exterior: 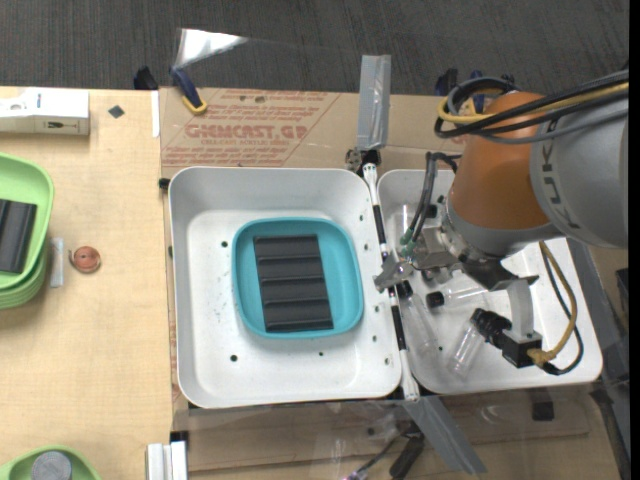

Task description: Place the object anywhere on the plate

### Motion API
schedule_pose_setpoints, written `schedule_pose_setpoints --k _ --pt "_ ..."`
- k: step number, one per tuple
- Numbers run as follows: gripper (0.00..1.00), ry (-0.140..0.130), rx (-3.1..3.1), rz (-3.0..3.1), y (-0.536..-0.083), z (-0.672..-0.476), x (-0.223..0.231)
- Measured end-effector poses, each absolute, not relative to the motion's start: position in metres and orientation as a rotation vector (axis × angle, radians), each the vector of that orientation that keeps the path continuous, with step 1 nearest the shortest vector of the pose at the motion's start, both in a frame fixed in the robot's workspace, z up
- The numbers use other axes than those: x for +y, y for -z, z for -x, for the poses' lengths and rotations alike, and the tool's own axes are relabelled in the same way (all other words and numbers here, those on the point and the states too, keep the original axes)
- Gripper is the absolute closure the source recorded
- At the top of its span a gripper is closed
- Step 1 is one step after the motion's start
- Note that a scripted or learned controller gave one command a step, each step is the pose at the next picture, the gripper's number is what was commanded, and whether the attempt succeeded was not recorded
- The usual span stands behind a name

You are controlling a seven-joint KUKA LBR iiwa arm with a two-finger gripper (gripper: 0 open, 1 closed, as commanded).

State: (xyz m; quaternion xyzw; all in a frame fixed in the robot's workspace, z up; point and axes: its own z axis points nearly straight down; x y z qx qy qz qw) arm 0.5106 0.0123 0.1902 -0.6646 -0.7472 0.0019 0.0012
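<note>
Wood bench w/ two white bins; teal square plastic plate (pixel 345 268) sits in the left bin (pixel 200 298), at 9 o'clock from the gripper (pixel 405 273). Clear plastic tube-like object (pixel 462 348) lies at gripper's 4 o'clock. Grip state: can't tell.

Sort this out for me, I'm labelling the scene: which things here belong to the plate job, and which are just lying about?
Belongs to the job:
- teal plate, in the left bin
- dark ridged block lying on the plate
- gripper, over the right bin

Just lying about:
- green tray
- white box
- small orange disc
- cardboard sheet
</note>
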Motion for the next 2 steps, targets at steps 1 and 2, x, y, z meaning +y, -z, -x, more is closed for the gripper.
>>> schedule_pose_setpoints --k 1,2 --pt "0.0 -0.006 -2.294 2.145 -0.19 -0.511 0.061" --pt "0.0 -0.006 -2.296 2.142 -0.19 -0.511 0.001"
